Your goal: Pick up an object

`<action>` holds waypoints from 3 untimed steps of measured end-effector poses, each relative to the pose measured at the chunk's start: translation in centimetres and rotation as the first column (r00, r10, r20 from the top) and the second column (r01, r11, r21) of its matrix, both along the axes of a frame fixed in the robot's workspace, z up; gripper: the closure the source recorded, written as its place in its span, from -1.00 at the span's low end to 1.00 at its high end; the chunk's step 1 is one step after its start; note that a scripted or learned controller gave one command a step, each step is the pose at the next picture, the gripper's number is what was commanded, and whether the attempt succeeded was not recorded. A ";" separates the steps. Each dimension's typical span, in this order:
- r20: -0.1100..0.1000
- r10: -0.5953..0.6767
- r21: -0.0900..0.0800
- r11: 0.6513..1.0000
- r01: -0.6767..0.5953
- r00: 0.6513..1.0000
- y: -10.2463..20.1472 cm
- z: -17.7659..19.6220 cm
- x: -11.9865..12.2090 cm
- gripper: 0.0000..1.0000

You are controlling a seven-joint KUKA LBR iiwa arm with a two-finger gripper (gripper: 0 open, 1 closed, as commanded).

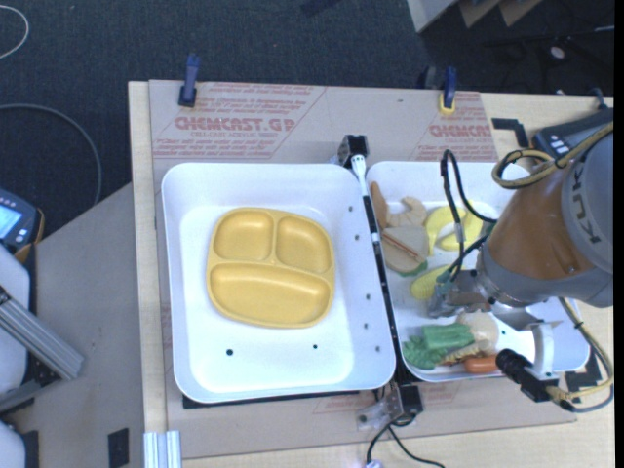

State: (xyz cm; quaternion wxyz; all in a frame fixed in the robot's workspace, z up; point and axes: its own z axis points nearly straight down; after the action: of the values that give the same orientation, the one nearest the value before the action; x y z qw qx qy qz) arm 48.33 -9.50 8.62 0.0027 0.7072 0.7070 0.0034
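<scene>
The tool sits low in the right bin over a yellow banana-like toy whose long axis runs diagonally, upper-right to lower-left.

Dark carpet floor, brown bench board

Red print runs across the brown board covering the bench, on its far strip beyond the 2 bins. On the left it reads "CHEMCAST G.P" in large letters, with smaller lines above and below that are too fine to read. On the right, the same "CHEMCAST" heading starts again and is cut off by the arm. On the arm's grey casing, at the right edge, white letters "KU" can be made out.
</scene>
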 end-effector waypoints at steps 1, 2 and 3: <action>0.000 0.015 0.005 1.000 -0.015 1.000 12.2 13.2 0.4 1.00; 0.001 0.003 -0.001 1.000 -0.003 1.000 12.1 25.8 -0.2 1.00; -0.022 -0.003 -0.003 1.000 0.003 1.000 9.3 18.7 -0.5 1.00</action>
State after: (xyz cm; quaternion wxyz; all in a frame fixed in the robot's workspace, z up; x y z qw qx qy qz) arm 47.84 -0.20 27.28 -0.0039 0.7081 0.7061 -0.0053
